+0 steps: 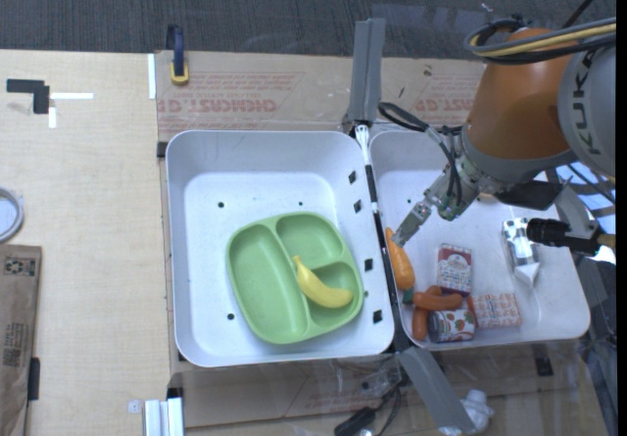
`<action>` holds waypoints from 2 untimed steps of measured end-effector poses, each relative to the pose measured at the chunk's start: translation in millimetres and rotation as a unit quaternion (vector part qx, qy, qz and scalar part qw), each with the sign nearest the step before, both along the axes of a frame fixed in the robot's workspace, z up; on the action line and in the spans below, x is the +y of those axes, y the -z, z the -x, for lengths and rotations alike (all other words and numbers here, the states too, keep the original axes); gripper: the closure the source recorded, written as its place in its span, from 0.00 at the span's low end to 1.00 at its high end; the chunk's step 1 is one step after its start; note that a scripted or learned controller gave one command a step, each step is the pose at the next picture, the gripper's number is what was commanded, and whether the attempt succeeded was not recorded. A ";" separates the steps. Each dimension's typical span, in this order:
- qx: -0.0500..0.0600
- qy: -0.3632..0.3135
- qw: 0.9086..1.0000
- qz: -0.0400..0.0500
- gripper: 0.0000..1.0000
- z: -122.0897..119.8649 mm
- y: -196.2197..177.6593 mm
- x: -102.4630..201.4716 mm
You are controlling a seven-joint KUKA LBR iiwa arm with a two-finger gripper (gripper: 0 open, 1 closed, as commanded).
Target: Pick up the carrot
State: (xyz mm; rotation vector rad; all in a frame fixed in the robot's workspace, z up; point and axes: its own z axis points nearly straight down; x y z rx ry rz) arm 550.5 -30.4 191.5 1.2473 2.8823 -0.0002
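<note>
The carrot [399, 264] is orange and short. It lies along the left wall of the right bin [563, 321], pointing toward the front. My gripper [409, 226] hangs slanted just above and behind the carrot's far end, its tip pointing down-left at it. Nothing shows held in it.
To the right of the carrot lie a red-and-white packet [454, 267], a second orange piece [432, 300], a red can [451, 325] and another packet [497, 309]. A silvery item [519, 250] sits further right. In the left bin [186, 228] a green divided plate [260, 277] holds a banana [321, 285].
</note>
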 end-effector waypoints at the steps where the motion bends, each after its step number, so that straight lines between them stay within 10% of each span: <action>1: 0.001 -0.042 0.999 0.000 0.00 63.6 -3.6 11.3; 2: 0.000 0.045 0.999 0.000 0.00 15.3 0.6 9.1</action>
